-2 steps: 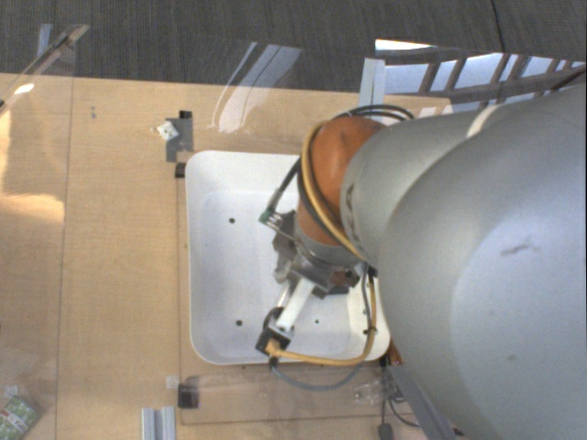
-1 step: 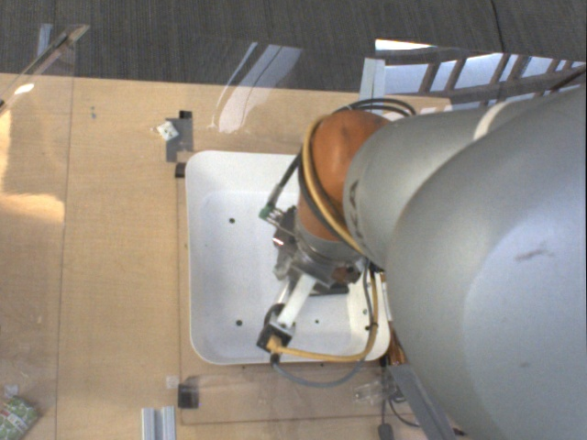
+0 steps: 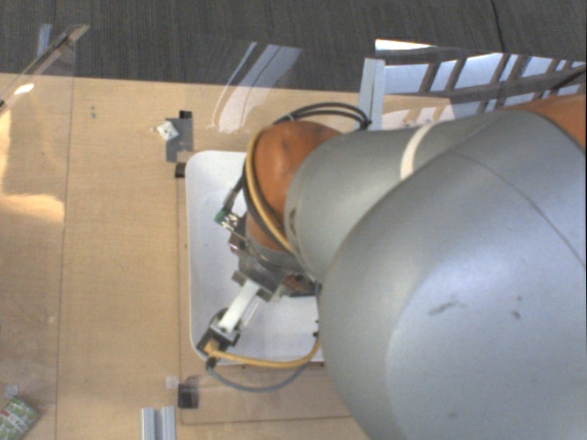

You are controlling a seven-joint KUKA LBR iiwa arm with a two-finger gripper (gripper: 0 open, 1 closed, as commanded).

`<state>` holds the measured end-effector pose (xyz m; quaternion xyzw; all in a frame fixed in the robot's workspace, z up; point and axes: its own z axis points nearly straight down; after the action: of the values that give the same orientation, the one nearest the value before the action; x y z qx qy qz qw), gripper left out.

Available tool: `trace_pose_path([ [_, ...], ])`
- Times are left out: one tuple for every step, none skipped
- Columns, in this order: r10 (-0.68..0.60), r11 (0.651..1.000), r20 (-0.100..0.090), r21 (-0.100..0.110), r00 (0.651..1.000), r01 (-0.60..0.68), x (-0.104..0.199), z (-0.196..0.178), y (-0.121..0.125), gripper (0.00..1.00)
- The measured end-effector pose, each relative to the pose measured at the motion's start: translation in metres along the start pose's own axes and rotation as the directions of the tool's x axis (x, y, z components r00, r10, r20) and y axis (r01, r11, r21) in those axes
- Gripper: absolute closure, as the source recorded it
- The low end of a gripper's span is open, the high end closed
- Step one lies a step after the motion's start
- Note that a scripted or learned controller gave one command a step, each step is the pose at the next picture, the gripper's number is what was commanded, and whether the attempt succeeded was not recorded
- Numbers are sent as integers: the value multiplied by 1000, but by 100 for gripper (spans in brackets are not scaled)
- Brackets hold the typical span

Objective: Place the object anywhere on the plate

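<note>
The arm point(image 3: 440, 273) comes in from the right and bulks large from where I stand, its big grey casing covering the right half of the bench point(image 3: 92, 264). It bends down and leftward, and the orange band point(image 3: 275, 168) above the wrist sits over the middle of a white bin point(image 3: 206, 246). Below the band the wrist narrows to a metal flange, and the gripper point(image 3: 264, 275) hangs there low over the bin floor, pointing down and slightly toward the near-left corner. The wrist hides it from this side, so I cannot tell whether it is grasping anything or released.

The strip of bin floor that I can see, along its left wall and near edge, is bare white. The rest lies under the arm, so I cannot tell where the object or the plate lies. Small black brackets sit at the bin's left corners, one at the far corner point(image 3: 181, 137) and one at the near corner point(image 3: 188, 394).
</note>
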<state>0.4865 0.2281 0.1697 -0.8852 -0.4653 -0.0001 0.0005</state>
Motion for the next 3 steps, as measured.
trace_pose_path([
  [-129,992,0,-2,992,129,-22,-31,63,100],
  [-45,999,2,-1,999,45,81,12,106,100],
  [109,994,-11,-5,994,-109,34,79,37,100],
])
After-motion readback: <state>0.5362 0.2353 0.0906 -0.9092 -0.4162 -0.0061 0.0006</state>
